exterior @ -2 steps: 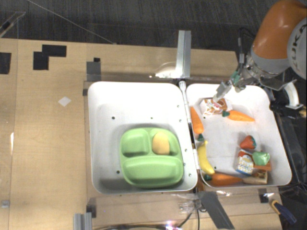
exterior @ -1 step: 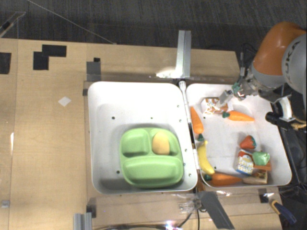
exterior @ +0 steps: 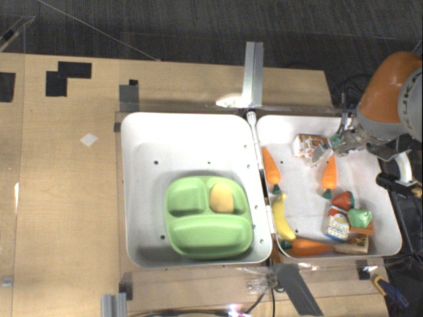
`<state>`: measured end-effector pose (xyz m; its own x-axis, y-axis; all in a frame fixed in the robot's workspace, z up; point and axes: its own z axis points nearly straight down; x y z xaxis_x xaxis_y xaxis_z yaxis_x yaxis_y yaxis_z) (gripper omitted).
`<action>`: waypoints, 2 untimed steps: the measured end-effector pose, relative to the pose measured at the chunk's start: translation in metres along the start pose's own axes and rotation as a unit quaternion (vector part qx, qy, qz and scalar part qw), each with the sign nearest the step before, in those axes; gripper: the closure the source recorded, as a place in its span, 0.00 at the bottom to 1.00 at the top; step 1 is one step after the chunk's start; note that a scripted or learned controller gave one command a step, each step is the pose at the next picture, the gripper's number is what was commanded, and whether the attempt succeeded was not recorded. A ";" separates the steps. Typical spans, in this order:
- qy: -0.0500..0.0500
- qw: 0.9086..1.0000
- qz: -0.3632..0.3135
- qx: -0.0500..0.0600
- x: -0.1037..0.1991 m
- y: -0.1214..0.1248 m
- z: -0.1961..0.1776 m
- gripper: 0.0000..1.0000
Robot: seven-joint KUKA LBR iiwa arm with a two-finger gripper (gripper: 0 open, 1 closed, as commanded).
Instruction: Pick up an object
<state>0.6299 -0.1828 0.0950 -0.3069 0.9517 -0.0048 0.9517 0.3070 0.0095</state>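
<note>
My gripper (exterior: 339,142) hangs over the far right part of the right bin (exterior: 390,197), under the arm's orange band. A crumpled white and red packet (exterior: 308,146) lies just left of it. A small orange carrot (exterior: 329,174) with a dark green end lies just in front of the gripper. Nothing can be made out between the fingers.
The right bin also holds a carrot (exterior: 271,166) along its left wall, a banana (exterior: 283,218), another carrot (exterior: 310,246) at the front, a red piece (exterior: 342,200), a green piece (exterior: 360,218) and a small carton (exterior: 337,227). In the left bin (exterior: 142,177) a green divided plate (exterior: 198,233) carries a yellow fruit (exterior: 223,197).
</note>
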 end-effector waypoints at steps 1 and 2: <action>0.001 0.998 0.061 0.002 -0.005 -0.055 -0.019 0.00; 0.000 0.997 0.082 -0.001 0.024 0.006 0.005 0.00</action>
<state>0.6279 -0.1584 0.0896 -0.1474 0.9891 -0.0027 0.9890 0.1474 0.0130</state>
